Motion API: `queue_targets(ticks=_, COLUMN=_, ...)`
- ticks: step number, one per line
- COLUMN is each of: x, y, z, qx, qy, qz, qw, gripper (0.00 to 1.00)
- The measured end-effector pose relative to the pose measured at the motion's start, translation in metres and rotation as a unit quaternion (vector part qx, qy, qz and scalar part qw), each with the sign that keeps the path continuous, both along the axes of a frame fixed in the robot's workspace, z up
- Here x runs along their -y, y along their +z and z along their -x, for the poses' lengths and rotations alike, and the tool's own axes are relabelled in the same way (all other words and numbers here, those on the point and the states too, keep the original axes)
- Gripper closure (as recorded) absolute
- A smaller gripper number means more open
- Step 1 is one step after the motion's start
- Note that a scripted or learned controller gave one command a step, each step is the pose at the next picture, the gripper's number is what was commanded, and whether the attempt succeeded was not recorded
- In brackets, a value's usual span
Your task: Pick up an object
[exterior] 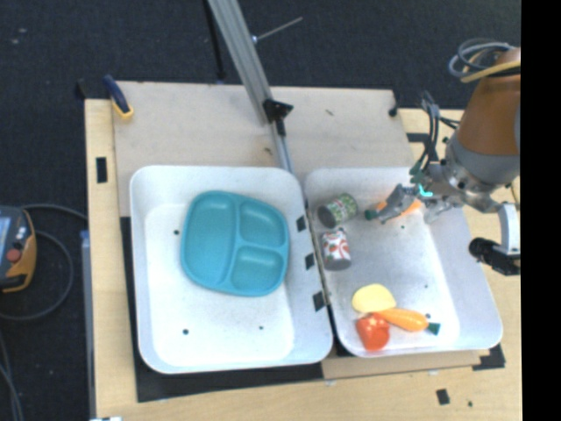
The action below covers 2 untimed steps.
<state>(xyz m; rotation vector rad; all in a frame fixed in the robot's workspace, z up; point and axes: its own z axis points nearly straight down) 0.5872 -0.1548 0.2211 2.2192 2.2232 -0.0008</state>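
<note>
On the counter [368,103] the left bin [158,340] carries a teal divided plate [235,242] lying flat near its middle, well apart from the arm. The right bin [465,323] carries the likely candidates. Against its left wall, towards the far corner, a small green-labelled can [338,209] lies on its side, and just below it sits a second can with red and silver markings [336,248]; the two are near each other, but whether they touch cannot be told. Near the front edge of that bin, a yellow lemon-shaped piece [372,298], a red tomato-like piece [372,332] and an orange carrot [407,319] crowd together, apparently touching.

The step in hand looks like settling over one object before descending. The two cans seem the better choice: each has bare bin floor beside it, whereas the clustered toy food risks being nudged. Approaching across a can's narrow width, not along its length, would guard against rolling.

The pincer [396,205] hangs over the far part of the right bin, just right of the green can. Something orange shows at its tip, but how far it is spread, and whether it grips anything, cannot be told.
</note>
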Motion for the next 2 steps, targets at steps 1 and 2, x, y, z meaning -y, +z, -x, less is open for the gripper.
queue_targets(ticks=1, x=0.000, y=0.001, z=0.000, qx=0.001, qy=0.000, qz=0.0001, qw=1.0000, gripper=0.00)
queue_targets(ticks=2, x=0.011, y=-0.055, z=-0.002, qx=-0.001, qy=-0.001, qz=0.0005, qw=1.0000, gripper=0.00)
